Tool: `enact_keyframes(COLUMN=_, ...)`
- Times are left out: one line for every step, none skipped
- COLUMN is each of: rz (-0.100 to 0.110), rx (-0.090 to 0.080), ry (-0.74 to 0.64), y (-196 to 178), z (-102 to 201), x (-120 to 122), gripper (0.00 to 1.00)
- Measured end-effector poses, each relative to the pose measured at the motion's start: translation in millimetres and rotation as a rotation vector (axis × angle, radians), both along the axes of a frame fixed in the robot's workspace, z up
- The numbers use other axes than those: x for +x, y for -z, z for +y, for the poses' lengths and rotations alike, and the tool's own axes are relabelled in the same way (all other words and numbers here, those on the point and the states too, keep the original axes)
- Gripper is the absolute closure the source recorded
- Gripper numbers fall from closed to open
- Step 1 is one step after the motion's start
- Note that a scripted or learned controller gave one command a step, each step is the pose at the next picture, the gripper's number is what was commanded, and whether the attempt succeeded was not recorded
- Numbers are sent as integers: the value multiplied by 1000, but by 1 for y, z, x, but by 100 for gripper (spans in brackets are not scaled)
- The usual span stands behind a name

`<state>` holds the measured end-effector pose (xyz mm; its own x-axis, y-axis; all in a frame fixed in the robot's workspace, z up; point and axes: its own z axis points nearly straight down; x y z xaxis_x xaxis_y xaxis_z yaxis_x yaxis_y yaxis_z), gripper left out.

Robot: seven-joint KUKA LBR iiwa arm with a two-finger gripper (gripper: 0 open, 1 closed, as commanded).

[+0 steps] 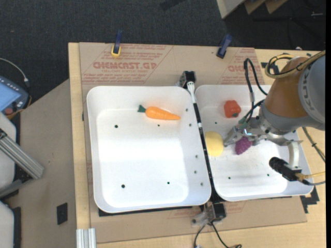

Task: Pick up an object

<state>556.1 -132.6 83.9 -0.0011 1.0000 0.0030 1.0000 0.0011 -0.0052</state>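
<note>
Three items in right bin (227, 190): tool (239, 135), finger state indiscernible, at purple piece (242, 146), yellow ball (214, 143) at its 9 o'clock; likely nudged, spoiling grasp.

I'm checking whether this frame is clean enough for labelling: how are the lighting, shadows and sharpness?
Camera view: even, soft overhead light; the carrot casts only a faint shadow on the left bin; the white bins look bright, with no hard glare; small objects near the gripper look slightly soft, edges fuzzy.

Single fixed cam above bench (77, 138), looking down at slant, both bins in frame; arm (295, 99) enters from right.
</note>
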Motion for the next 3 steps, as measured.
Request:
enact_keyframes(rz=-8, rx=-3, ry=1, y=-12, z=-2, x=2, gripper=100)
enact_keyframes(rz=-13, rx=-2, ry=-7, y=-106, z=81, x=3, gripper=100)
enact_keyframes(rz=-16, rx=-3, ry=-3, y=-201, z=97, x=4, gripper=100)
